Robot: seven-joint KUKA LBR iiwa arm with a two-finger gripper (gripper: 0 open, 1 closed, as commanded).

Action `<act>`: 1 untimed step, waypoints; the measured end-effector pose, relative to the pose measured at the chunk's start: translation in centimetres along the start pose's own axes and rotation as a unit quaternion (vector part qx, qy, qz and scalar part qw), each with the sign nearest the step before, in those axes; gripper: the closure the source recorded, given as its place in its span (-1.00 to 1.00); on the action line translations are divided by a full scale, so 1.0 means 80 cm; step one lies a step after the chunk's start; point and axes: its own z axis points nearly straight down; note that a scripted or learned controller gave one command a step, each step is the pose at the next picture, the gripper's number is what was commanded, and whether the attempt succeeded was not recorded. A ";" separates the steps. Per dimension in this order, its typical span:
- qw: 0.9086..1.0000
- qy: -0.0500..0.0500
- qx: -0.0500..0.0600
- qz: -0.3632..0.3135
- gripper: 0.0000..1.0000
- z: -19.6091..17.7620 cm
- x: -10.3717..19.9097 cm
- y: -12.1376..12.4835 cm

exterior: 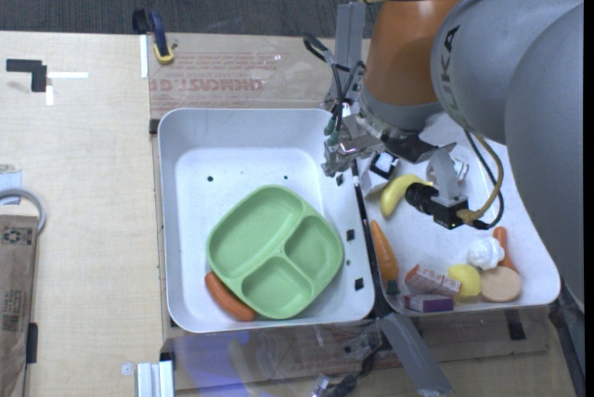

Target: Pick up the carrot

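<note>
The carrot lies in the right bin, hard against its left wall, beside the divide from the left bin. The pincer hangs over that divide, farther back; whether it is open or closed cannot be told. A banana sits just behind the carrot. Small foods crowd the right bin's front edge. A green plate takes up the left bin's front half.

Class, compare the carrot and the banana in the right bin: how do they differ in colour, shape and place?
The carrot is orange; the banana is yellow. The carrot lies nearly straight along the bin's left wall; the banana curves and sits farther up, close under the arm. Both are long toy foods lying in the same right bin.
</note>
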 end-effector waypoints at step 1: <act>1.000 0.001 0.001 0.015 1.00 0.022 0.104 -0.051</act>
